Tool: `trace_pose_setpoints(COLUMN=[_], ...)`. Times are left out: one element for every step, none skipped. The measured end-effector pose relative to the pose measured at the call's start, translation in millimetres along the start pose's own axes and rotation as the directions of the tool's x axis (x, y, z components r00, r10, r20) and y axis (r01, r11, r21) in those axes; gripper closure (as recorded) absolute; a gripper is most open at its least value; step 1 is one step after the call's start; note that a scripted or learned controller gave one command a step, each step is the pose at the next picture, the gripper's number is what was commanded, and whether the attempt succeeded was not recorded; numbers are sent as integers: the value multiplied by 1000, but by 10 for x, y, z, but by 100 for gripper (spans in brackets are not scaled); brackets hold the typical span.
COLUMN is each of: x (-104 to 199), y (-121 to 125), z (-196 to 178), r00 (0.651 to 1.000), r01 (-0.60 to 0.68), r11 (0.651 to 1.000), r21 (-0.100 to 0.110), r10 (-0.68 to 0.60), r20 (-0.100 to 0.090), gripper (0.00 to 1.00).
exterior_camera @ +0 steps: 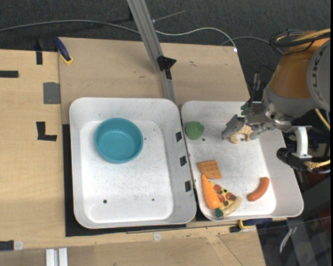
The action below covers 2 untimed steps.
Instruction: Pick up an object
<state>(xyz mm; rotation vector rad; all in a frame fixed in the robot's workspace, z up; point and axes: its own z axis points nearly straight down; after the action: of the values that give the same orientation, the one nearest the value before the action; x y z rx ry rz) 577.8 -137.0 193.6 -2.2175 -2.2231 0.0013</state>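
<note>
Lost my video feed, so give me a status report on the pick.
Pincer low in the right bin, at a small tan toy. Grip unconfirmed. Green ball left of it, apart. Nothing blocking.

- My arm (299, 71): grey, orange band above the wrist.
- Bins (89, 204): white, faintly speckled.
- Bowl (119, 140): teal.
- Ball (194, 129): green.
- Cracker (210, 169): tan-orange.
- Carrot (211, 193): orange.
- Sausage (258, 189): reddish-orange.
- Desk (22, 165): pale wood, black tape marks.
</note>
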Motion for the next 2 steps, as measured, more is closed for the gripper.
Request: trace_pose_setpoints(x=[-1, 101], y=[0, -7], z=[0, 582], r00=[1000, 1000], r01=[0, -1], r11=[1000, 1000], r21=[0, 6], r10=[0, 1], r20=[0, 0], gripper=[0, 0])
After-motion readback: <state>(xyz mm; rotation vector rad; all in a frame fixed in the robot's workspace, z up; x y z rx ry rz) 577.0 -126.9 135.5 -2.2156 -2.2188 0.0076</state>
